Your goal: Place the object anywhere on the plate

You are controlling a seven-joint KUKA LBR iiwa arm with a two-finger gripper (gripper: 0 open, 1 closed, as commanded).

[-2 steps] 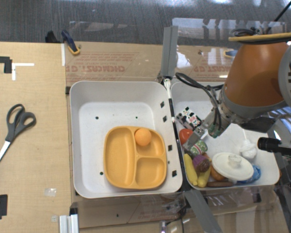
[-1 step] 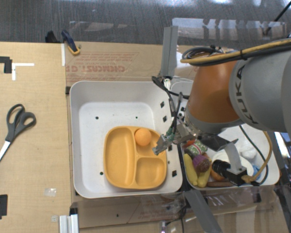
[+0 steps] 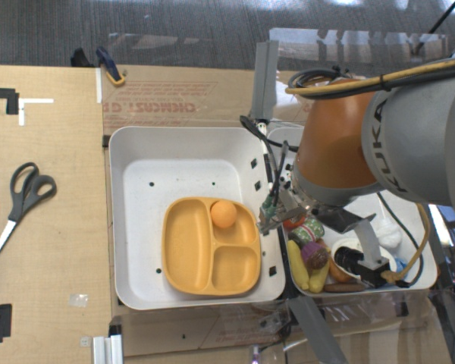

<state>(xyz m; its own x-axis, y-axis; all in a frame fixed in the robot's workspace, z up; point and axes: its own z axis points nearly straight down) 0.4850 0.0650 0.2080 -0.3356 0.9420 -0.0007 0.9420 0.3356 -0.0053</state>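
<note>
The small orange ball [image 3: 224,214] already lies in the upper right compartment of the yellow divided plastic plate [image 3: 186,252], so the task seems finished. The tool [image 3: 275,214] hangs just right of it; its state I cannot tell.

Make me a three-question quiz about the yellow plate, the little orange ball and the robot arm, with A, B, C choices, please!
1. Where is the orange ball?
A. in the plate's top right section
B. beside the scissors
C. among the food in the right bin

2. How many sections does the yellow plate have?
A. one
B. three
C. five

3. Where is the gripper?
A. over the scissors
B. above the cardboard
C. at the divide between the two bins

Answers: 1 A, the ball sits in the plate's small upper right section. 2 B, ridges split it into one long section and two small ones. 3 C, the gripper hangs by the left bin's right wall, apart from the ball.
</note>
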